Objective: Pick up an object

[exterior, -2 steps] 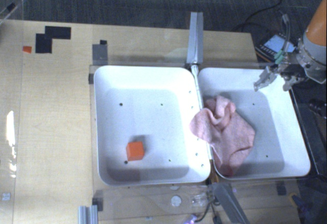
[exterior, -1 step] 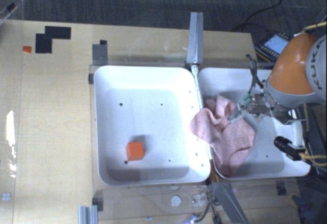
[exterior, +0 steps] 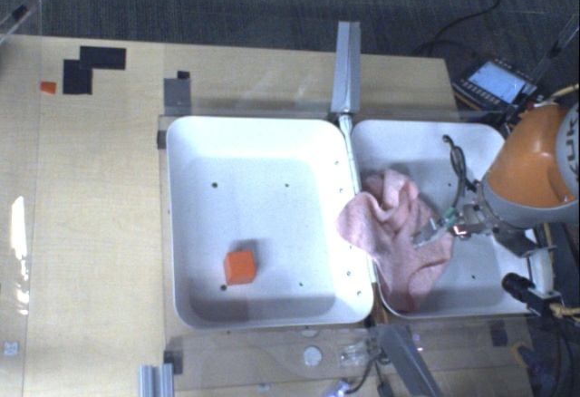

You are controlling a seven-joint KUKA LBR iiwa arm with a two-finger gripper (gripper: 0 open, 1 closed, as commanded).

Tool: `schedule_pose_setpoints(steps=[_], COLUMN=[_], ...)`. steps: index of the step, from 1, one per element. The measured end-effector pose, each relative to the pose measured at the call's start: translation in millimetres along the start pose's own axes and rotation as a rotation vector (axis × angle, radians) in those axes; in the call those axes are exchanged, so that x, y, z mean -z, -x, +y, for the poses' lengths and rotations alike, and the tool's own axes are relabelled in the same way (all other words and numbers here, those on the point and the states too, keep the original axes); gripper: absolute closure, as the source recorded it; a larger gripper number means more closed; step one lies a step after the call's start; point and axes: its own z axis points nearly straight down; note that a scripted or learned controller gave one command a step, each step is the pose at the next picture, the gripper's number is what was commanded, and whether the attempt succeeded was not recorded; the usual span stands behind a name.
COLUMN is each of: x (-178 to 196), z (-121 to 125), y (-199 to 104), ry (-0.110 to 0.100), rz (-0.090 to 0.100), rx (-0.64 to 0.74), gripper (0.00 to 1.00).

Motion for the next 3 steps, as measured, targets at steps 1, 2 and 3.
schedule_pose_setpoints(steps=[1, 2, 3], x=[9.8, 9.7, 0.1], z=[3.9, 3.8, -12.8], y=[1.9, 2.0, 11.2], ry=[0.008, 0.008, 0.003], rz=[-0.006, -0.006, -0.001], rx=[0.000, 0.001, 0.043], gripper=[1.00, 0.00, 0.00])
